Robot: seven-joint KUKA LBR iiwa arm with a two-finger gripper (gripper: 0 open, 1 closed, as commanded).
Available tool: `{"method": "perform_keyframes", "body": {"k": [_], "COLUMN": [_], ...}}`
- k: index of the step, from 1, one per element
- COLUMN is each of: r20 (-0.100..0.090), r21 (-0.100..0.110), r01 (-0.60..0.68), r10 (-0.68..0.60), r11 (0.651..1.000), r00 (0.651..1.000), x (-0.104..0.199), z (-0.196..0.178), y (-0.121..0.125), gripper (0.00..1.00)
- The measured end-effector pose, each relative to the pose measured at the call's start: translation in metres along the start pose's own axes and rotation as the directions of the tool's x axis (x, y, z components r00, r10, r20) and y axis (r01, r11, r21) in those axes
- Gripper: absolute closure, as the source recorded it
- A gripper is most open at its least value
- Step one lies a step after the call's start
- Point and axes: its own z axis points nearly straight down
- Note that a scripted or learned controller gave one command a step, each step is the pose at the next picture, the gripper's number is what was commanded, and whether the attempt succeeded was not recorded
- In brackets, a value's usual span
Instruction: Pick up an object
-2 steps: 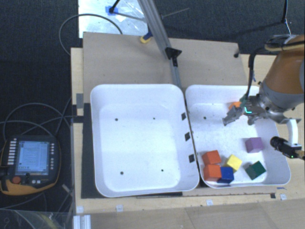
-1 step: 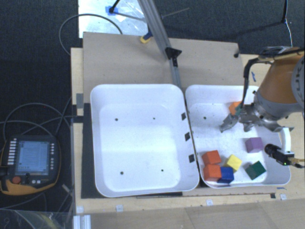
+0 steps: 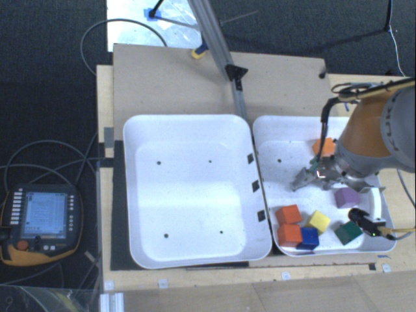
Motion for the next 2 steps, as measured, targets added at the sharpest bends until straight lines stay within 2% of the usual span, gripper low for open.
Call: {"method": "perform_keyframes", "body": {"k": [1,2], "r20": [0.000,0.000], "r21": [-0.004,-0.007], "r01": [0.000,0.002], "r10": [0.000,-0.002], "r11": [1.000,1.000], "r00": [1.000,1.000], "x": [0.000,0.000], "z": [-0.001,-0.012], "y": [0.000,0.001], "gripper": [0.00,1.00]}}
